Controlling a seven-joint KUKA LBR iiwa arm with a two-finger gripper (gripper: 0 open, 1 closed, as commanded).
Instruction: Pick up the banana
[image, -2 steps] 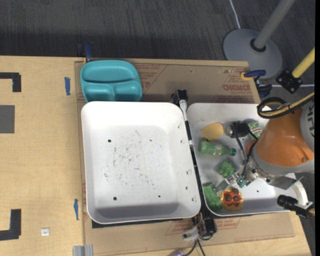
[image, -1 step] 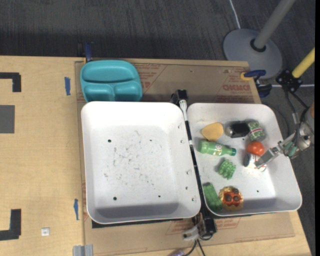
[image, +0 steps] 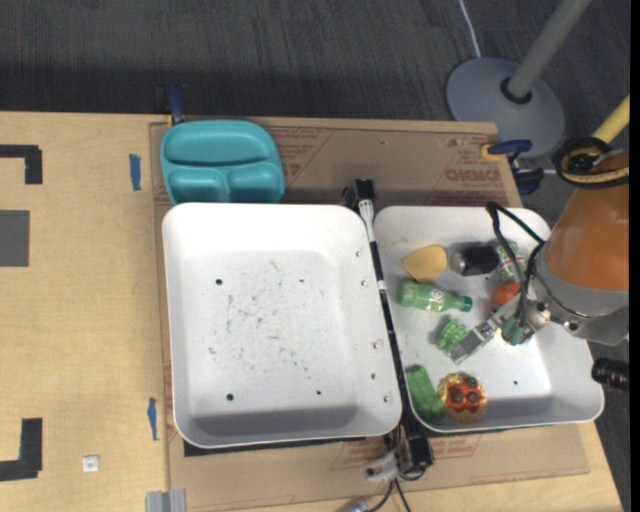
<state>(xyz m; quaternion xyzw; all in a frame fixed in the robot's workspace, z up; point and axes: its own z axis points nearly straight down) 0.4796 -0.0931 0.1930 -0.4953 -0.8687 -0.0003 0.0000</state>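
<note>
In the right bin (image: 575, 400) a yellow, rounded piece (image: 425, 262) lies near the far left corner; it is the only yellow item, so I take it for the banana. My gripper (image: 478, 338) reaches in from the right under the orange-banded wrist (image: 595, 245). It hangs low over the bin's middle, in front and to the right of the yellow piece, apart from it. It is close to a small green block (image: 449, 331).
The right bin also holds a green bottle (image: 432, 297), a black object (image: 475, 259), a green piece (image: 422, 392) and an orange-red ball (image: 463, 395) at the front. The left bin (image: 270, 320) lies alongside. A teal tray (image: 222, 162) stands behind it.
</note>
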